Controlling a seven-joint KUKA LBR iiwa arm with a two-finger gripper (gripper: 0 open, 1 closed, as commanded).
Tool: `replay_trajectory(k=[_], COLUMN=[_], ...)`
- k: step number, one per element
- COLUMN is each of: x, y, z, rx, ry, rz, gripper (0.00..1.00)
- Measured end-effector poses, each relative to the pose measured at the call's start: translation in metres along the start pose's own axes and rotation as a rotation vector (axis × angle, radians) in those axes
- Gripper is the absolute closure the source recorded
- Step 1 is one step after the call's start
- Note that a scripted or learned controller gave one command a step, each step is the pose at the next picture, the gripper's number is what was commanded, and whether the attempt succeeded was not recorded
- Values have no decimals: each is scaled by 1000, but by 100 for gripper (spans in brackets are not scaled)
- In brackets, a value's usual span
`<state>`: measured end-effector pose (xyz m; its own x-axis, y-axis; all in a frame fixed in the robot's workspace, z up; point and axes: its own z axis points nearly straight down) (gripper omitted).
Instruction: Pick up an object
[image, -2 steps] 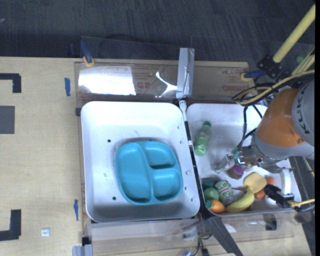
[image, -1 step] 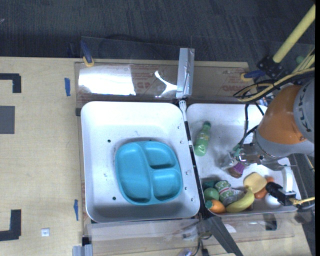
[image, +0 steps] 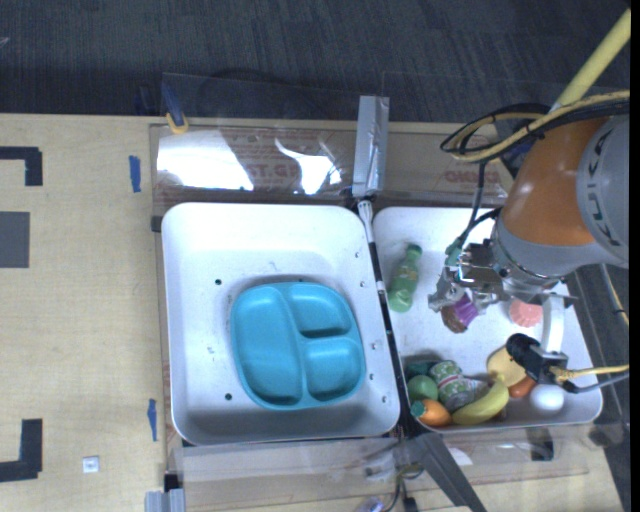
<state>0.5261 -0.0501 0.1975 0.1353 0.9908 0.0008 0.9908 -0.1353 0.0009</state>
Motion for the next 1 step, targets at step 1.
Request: replay_trajectory(k=[1], x=[-5], y=[25], z=[4], rx=[2], ry=[-2], rz=[157], gripper=[100])
